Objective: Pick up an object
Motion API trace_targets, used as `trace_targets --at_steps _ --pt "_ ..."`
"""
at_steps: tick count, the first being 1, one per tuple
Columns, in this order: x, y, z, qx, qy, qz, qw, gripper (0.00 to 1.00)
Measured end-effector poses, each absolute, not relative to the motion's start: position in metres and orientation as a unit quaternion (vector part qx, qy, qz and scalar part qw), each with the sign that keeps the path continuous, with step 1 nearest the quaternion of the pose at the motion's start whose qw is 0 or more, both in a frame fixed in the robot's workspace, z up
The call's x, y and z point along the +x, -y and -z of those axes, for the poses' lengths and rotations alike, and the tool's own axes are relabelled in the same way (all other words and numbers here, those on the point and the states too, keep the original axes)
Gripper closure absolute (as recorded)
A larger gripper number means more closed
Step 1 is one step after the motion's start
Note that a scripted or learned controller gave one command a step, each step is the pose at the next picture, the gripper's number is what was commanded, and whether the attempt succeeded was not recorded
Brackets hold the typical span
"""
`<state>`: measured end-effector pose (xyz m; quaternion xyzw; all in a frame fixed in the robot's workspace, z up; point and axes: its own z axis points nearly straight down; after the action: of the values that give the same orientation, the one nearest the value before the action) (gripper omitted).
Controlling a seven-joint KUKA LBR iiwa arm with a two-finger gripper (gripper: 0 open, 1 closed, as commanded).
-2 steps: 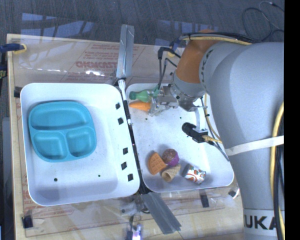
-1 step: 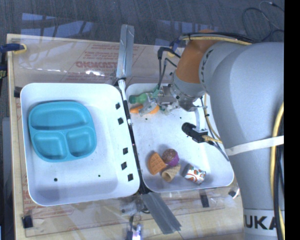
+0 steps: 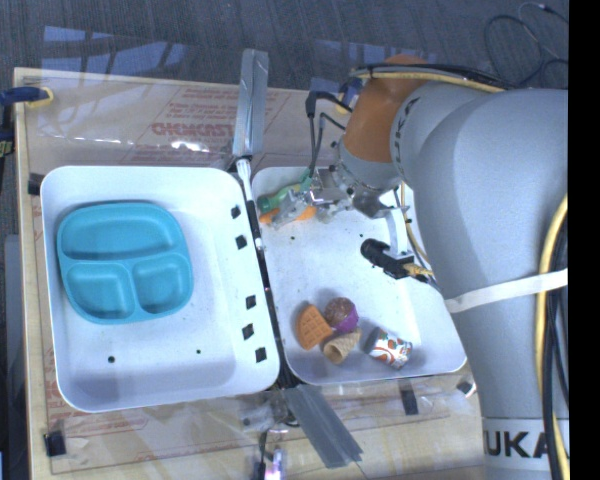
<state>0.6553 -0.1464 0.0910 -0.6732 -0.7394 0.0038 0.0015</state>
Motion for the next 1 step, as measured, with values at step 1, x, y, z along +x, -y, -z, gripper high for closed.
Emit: trace_targets --at_steps 1 --pt "0.6116 0.2042 -0.1344 -0.675 0.738 -0.0013 0.003 0.00"
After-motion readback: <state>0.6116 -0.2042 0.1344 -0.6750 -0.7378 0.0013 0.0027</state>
